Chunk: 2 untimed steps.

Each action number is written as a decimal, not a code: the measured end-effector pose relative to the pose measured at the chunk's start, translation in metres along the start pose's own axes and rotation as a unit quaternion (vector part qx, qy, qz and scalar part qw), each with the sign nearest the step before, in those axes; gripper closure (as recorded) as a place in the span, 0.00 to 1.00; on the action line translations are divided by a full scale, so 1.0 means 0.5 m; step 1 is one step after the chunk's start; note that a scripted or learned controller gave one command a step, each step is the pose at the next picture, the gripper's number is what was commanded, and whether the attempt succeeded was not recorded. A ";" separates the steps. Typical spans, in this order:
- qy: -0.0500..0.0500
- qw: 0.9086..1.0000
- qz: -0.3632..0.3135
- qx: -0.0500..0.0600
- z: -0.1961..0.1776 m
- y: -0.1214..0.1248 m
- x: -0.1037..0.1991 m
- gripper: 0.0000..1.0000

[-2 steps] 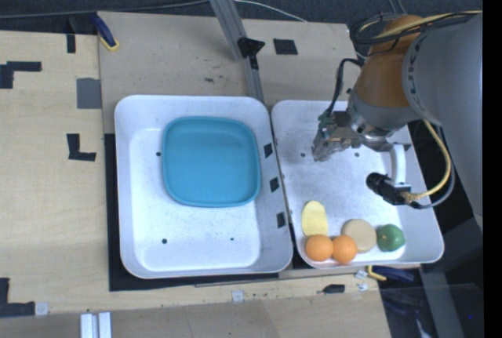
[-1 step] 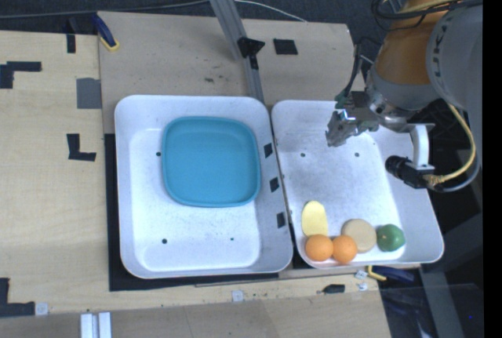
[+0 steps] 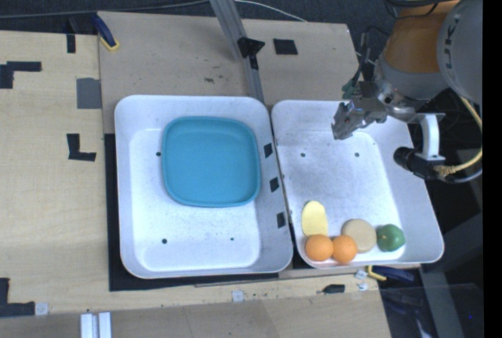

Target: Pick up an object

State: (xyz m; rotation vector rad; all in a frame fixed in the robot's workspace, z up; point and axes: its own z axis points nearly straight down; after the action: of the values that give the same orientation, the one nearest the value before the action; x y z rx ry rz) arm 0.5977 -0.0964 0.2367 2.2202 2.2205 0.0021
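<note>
Along the near edge of the right bin (image 3: 408,195) lie several small items: a pale yellow piece (image 3: 314,217), two orange balls (image 3: 318,248) (image 3: 344,248), a tan round piece (image 3: 360,232) and a green ball (image 3: 390,236). My gripper (image 3: 343,125) hangs above the far part of that bin, well away from these items. Nothing shows between its fingers.
The left bin (image 3: 133,172) holds a blue square plate (image 3: 210,161). A grey metal pole (image 3: 227,11) slants across the bench behind the bins. Cables (image 3: 439,164) trail at the right beside the arm.
</note>
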 end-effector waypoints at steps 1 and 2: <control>0.001 1.000 -0.002 0.001 -0.003 -0.003 0.103 1.00; 0.001 1.000 -0.002 0.001 -0.017 0.022 0.203 1.00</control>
State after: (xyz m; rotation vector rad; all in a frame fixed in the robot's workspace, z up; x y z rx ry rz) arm 0.6087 0.0053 0.2450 2.2174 2.2269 0.0006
